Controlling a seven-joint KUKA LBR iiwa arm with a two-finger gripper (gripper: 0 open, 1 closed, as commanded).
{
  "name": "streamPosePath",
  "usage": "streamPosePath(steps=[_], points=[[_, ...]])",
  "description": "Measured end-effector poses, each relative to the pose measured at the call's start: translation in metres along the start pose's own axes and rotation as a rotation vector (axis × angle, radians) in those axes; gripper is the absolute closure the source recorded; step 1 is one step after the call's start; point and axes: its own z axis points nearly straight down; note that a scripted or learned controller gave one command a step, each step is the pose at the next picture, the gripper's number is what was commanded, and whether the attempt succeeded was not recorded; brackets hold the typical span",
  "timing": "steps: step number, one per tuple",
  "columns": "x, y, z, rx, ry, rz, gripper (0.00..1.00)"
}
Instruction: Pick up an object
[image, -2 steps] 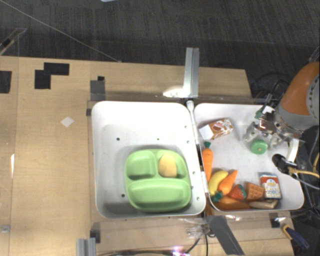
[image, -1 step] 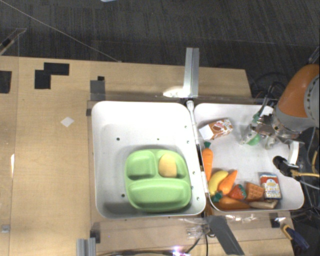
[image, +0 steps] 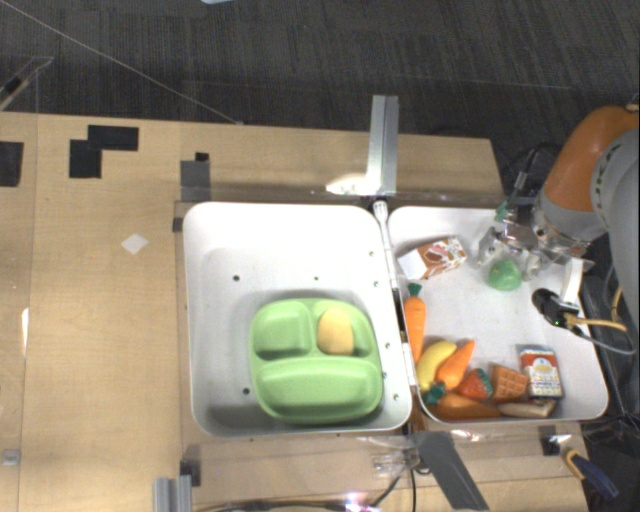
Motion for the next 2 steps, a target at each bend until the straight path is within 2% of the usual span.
streamPosePath(steps=[1,2], points=[[0.003,0.003,-0.013,-0.006,0.001,-0.009,1.0],[0.046,-0.037,-0.108,0.007,0.0,-0.005,1.0]])
